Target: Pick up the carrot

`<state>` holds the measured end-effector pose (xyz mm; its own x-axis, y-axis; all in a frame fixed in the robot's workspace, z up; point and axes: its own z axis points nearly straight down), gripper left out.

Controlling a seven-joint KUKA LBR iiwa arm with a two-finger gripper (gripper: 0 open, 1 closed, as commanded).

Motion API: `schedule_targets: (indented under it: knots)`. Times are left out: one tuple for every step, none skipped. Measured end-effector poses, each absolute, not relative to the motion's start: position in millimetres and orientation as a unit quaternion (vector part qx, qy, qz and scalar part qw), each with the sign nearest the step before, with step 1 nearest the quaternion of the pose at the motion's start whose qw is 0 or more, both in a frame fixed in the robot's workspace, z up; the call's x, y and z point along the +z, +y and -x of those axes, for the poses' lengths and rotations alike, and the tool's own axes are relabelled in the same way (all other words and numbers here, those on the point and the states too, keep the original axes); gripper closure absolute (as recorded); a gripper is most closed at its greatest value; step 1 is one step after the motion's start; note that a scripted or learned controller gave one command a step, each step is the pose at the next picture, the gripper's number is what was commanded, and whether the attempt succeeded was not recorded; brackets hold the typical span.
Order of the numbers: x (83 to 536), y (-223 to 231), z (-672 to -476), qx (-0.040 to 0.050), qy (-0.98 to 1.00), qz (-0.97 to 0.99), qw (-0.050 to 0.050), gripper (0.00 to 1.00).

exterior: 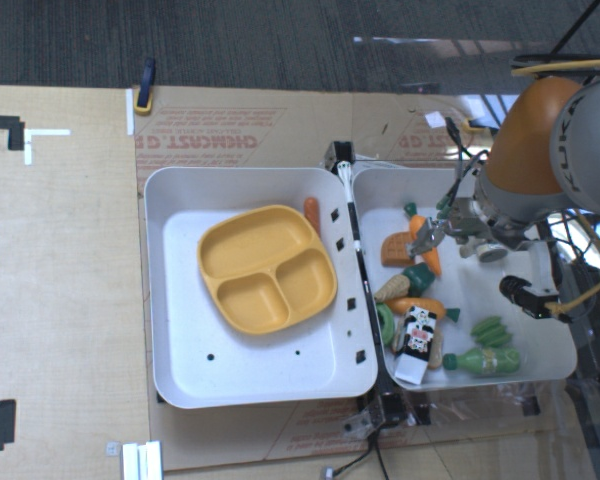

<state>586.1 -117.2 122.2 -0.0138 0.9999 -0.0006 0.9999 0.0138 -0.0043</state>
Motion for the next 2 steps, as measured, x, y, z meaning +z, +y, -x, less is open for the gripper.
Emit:
schedule_targets:
  knots:
    - [98.4, -125.2, -616.7, -0.0028, -0.668, 0.744, -0.002, 0.00]
    - [109.3, -125.8, -618.7, -0.0053, -0.668, 0.745, -0.005, 1.00]
